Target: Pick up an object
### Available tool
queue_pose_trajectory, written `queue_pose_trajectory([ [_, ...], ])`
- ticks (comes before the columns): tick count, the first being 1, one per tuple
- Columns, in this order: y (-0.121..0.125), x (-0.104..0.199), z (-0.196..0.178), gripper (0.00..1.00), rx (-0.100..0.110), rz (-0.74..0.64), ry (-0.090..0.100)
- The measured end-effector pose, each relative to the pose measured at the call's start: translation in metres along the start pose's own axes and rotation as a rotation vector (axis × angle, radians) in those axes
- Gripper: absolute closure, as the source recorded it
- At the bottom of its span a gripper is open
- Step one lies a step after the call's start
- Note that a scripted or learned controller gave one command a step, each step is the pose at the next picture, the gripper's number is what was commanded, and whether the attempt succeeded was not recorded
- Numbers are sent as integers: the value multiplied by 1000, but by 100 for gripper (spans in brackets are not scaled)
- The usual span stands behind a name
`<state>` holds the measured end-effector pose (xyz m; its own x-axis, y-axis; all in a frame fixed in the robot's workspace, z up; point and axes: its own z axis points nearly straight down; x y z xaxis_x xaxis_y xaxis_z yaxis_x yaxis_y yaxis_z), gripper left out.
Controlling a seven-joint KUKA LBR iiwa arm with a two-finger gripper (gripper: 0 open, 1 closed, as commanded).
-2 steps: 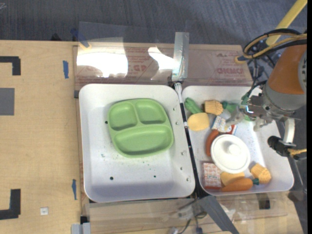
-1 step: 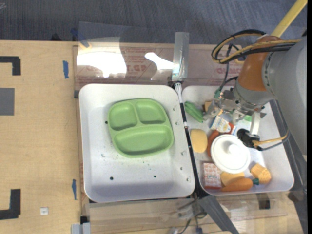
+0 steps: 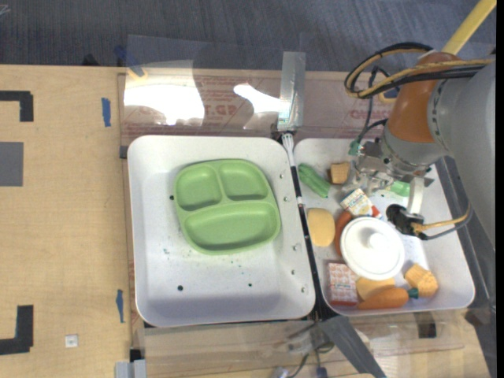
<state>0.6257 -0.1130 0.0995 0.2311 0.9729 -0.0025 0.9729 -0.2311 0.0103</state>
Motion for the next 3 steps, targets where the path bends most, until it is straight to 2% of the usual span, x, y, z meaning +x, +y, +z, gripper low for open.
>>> queue_pose_trajectory([
  [1,22,96,-89,100,6,284,5],
  [2,-24,126,-213,100,0,338,9],
  [3,0,22,-185,100,15,271,-3],
])
